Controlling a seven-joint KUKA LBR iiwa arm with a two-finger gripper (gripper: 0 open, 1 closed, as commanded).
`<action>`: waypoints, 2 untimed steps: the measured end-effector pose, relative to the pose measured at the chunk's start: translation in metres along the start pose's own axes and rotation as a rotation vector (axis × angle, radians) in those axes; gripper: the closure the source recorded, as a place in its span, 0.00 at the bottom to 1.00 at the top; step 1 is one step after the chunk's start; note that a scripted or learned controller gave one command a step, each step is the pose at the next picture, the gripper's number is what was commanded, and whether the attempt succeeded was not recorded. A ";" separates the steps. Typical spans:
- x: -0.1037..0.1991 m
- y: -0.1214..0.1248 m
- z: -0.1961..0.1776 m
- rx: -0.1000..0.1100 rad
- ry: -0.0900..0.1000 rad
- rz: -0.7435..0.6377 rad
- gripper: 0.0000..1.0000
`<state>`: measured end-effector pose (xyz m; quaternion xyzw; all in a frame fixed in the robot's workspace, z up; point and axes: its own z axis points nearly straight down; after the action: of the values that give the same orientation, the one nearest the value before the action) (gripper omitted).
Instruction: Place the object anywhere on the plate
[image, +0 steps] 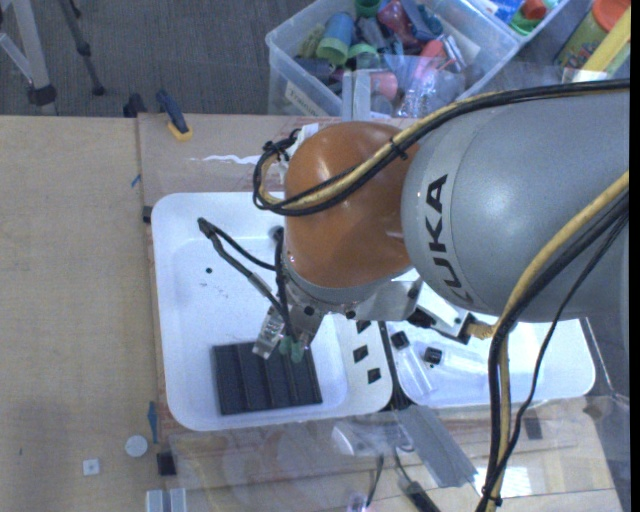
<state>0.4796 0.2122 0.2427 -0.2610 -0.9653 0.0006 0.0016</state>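
A dark ribbed plate (265, 380) lies flat in the near part of the left white bin (190, 300). My gripper (285, 342) hangs from the orange-banded wrist just over the plate's far edge, pointing down. A small green object (295, 350) shows between the fingertips, right above the plate's far right part. The fingers are closed in on it. Most of the object is hidden by the fingers, so its shape is unclear.
The big grey arm covers most of the right bin (560, 370), where a few small dark bits (432, 355) lie. A clear tub of colourful toys (400, 50) stands behind the bins. Cables loop from the wrist over the left bin.
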 end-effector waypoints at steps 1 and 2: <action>0.007 0.011 -0.116 -0.004 -0.005 -0.509 1.00; 0.007 0.011 -0.145 -0.006 -0.009 -0.774 1.00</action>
<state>0.4800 0.2252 0.3874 0.1226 -0.9925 -0.0015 -0.0032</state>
